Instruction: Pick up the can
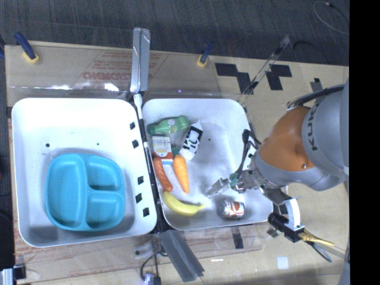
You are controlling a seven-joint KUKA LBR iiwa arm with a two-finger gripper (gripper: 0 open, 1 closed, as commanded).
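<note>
Camera view: small dented silver-and-red metal can (231, 208) lies on its side at the front of the right shallow white plastic bin (228, 114), just below the gripper (222, 184); probably dropped or never lifted, since nothing sits between the fingers; gripper hangs above the bin floor, fingers slightly apart, holding nothing, can close but not touching as far as I can tell; yellow banana (181, 204) and orange carrot (180, 172) lie left of gripper.

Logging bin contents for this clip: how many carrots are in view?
2. Both lie in the right bin near its left wall, side by side: one carrot closest to the wall, the other carrot just right of it, above the banana. Nothing suggests hidden ones.
</note>
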